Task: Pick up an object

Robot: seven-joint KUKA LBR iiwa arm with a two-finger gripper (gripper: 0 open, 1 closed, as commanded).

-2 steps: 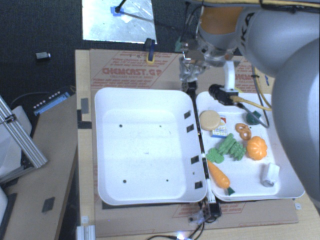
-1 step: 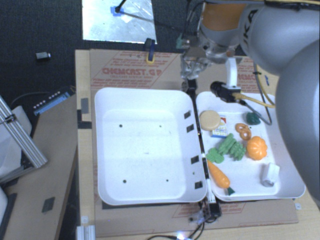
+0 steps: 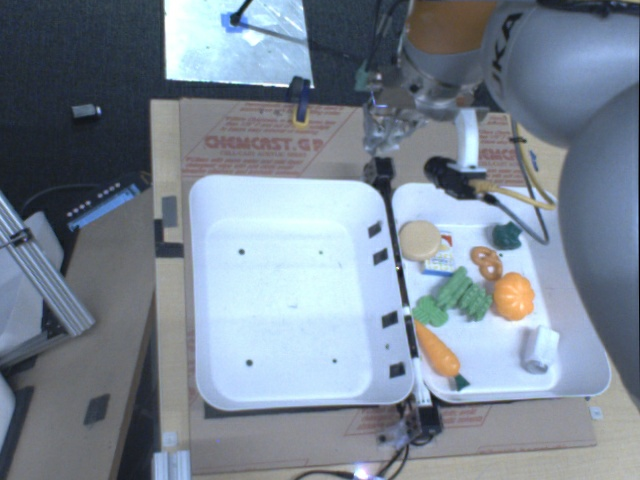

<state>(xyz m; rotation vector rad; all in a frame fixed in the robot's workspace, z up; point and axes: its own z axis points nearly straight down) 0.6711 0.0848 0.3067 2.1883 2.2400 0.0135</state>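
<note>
The objects to pick from all lie in the right bin. Nearest its upper left corner sits a round tan disc, partly overlapping a small white and blue card just below it. To the right of these are a brown pretzel and, above that, a dark green piece close to the bin's upper right rim. In the middle of the bin lies a green ridged vegetable, with an orange pumpkin-like toy touching its right side. A carrot lies at a slant along the bin's left wall, its green tip pointing to the lower right. A small white block rests near the lower right corner, apart from the rest.

The left bin lies side by side with the right one, their inner walls touching.

The jaws hang above the far end of the seam between the two bins, over the brown board of the worktop and outside both bins; whether they stand wide or narrow cannot be told here, and nothing shows between them. The grey arm with its orange band fills the upper right.
</note>
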